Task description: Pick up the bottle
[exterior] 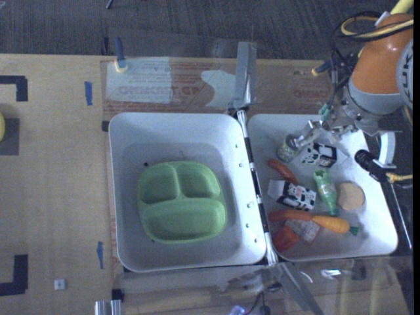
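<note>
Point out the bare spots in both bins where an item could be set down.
Left bin: bare floor runs along its far wall and left wall, around the green tray. Right bin: a bare strip along the far wall, left of the tool. Its middle and near side are crowded: green bottle, carrot, cartons.

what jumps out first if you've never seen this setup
The big green divided tray lying alone in the left bin catches the eye first. Next comes the right bin, crowded with small things, among them an orange carrot near its front and a green bottle beside it. Above its far edge hangs the arm's orange band, with the gripper reaching in.
</note>
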Robot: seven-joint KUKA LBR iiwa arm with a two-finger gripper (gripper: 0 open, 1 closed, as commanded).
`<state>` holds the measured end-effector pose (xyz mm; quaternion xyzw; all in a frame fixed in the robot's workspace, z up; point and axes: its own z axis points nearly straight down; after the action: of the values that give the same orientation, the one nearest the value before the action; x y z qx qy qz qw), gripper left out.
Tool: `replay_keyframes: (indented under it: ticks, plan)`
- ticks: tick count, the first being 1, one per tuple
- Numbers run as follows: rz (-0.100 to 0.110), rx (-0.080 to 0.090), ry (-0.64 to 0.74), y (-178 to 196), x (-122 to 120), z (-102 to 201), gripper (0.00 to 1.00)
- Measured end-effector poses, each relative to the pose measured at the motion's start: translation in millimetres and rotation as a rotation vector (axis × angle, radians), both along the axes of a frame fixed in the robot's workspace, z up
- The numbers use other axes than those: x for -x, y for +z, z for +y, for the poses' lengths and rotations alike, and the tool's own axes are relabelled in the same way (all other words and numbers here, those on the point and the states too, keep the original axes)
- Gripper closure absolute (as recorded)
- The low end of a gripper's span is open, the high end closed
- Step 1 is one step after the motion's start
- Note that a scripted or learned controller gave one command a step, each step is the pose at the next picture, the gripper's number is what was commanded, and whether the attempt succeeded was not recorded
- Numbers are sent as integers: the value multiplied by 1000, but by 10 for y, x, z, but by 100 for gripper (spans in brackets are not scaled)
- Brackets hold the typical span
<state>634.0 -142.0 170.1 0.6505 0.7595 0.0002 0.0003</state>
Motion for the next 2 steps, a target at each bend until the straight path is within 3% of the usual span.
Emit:
replay_keyframes:
  ticks: [1, 2]
  plan:
    - [-25, 7, 23, -588, 380, -145, 0]
    - [-6, 0, 228, -828, 1092, 60, 0]
